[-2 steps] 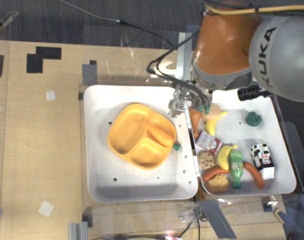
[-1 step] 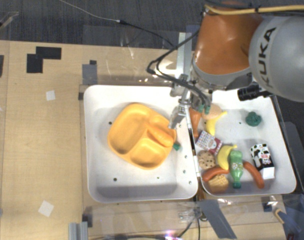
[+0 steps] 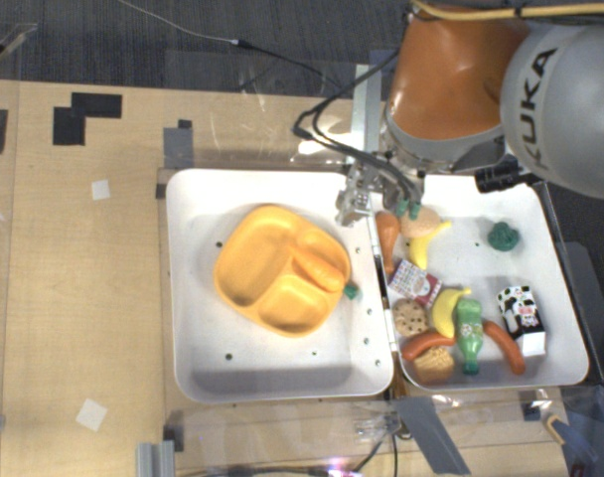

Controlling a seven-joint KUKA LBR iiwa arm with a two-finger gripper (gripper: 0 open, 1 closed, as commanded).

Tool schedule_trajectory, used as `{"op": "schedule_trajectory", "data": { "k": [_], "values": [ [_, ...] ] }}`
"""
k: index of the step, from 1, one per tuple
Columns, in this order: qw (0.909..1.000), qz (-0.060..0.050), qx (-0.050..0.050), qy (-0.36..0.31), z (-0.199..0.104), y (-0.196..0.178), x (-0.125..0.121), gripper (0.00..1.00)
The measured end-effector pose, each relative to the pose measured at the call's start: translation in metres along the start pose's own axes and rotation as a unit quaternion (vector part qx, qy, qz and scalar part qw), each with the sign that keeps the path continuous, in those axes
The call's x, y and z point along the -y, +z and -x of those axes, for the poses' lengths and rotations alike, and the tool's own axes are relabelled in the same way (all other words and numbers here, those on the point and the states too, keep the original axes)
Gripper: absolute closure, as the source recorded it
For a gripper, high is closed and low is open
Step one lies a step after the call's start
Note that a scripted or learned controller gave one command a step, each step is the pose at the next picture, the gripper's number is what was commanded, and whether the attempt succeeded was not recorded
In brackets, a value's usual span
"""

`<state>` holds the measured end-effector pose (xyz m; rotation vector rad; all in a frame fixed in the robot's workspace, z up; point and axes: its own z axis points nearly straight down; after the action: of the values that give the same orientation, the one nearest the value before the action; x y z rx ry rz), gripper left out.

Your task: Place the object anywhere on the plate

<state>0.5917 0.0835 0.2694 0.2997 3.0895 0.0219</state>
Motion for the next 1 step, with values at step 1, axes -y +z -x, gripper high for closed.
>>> {"op": "schedule_trajectory", "data": {
  "k": [1],
  "values": [
    [1.0, 0.0, 0.0, 0.0, -0.0001, 0.0003, 0.0, 0.0]
  ]
}}
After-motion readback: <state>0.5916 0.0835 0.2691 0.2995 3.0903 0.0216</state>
